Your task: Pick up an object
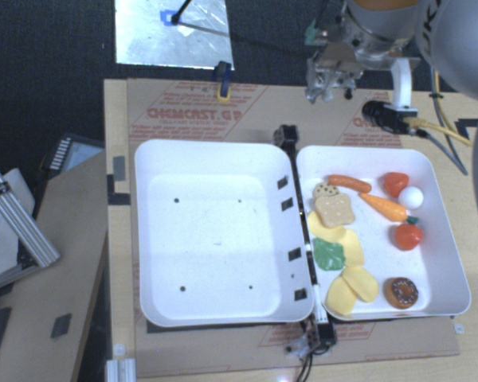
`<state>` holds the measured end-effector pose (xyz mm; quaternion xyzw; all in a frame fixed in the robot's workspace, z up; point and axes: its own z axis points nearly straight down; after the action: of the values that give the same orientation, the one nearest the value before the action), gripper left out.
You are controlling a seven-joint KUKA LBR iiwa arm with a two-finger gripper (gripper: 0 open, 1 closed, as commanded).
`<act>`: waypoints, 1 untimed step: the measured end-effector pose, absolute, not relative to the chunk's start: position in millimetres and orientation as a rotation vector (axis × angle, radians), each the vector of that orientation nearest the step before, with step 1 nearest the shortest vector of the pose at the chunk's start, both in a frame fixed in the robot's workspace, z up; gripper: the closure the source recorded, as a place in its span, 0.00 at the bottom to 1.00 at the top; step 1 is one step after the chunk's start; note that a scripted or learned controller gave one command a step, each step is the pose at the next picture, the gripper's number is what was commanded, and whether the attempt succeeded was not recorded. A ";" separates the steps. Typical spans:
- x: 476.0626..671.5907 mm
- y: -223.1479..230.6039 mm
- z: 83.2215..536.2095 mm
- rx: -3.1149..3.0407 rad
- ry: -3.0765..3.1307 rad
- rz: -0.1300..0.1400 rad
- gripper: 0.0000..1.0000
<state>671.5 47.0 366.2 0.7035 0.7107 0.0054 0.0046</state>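
gripper (331, 84): i see it raised beyond the right bin's far rim, holding nothing; open or closed i cannot tell.
right bin (450, 237): carrot (382, 206), sausage (349, 183), bread slice (334, 208), white ball (413, 197), doughnut (401, 292).
left bin (215, 229): beside it, touching.

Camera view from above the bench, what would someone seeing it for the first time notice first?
Most striking is the cluster of bright toy food crowded in the right bin: an orange carrot, a red tomato, a white egg, a slice of bread and a chocolate doughnut. Beside it lies the left bin. The tool hangs above the bench's far edge, beyond the right bin.
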 end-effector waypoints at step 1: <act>667.6 129.5 546.4 2.199 2.228 0.029 1.00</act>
<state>667.6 129.5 546.4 0.7025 0.7116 0.0093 0.0054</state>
